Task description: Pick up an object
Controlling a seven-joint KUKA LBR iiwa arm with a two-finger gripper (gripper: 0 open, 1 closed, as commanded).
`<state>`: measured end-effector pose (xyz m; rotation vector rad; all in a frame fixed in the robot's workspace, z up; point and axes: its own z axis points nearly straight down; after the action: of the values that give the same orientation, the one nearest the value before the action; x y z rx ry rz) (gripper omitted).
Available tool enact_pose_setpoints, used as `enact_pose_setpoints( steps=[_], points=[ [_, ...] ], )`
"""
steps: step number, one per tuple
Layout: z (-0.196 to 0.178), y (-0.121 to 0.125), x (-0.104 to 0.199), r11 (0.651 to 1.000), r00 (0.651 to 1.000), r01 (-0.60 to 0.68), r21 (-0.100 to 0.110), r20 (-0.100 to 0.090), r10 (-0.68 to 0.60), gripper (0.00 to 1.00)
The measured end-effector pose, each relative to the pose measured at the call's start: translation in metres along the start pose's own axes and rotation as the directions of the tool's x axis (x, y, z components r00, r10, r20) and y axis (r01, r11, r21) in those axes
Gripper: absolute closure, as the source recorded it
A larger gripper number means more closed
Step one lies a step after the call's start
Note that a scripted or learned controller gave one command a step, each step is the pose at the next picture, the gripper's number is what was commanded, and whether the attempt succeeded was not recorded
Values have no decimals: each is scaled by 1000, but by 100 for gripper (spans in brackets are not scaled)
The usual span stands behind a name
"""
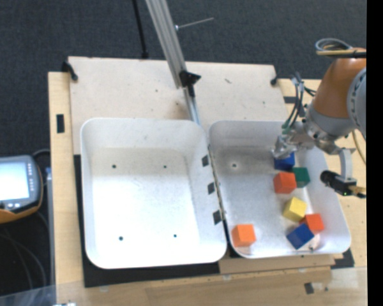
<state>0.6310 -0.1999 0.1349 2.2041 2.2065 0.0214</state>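
End effector (284,150) sits low in the right bin (255,132), right over the blue cube (284,164) at the far end of the block cluster; likely lining up a grasp. Can't tell its grip state. Green cube (301,176) and orange cube (284,183) crowd just beside the blue one.

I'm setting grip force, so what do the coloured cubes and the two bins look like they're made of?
The cubes, such as the orange cube and yellow cube, look like painted wood or hard plastic: crisp edges, flat matte colour. The right bin and left bin look like moulded white plastic: rounded corners, thin rims, faint sheen.
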Motion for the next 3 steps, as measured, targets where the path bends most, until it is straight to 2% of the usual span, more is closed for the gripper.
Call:
enact_pose_setpoints(
  steps=[1, 2, 3],
  points=[
    [1, 0, 2, 1000, 1000, -1, 3, -5, 1, 0],
    [14, -28, 6, 1000, 1000, 7, 2, -5, -7, 0],
    [25, -62, 85, 1000, 1000, 6, 26, -9, -6, 0]
  ],
)
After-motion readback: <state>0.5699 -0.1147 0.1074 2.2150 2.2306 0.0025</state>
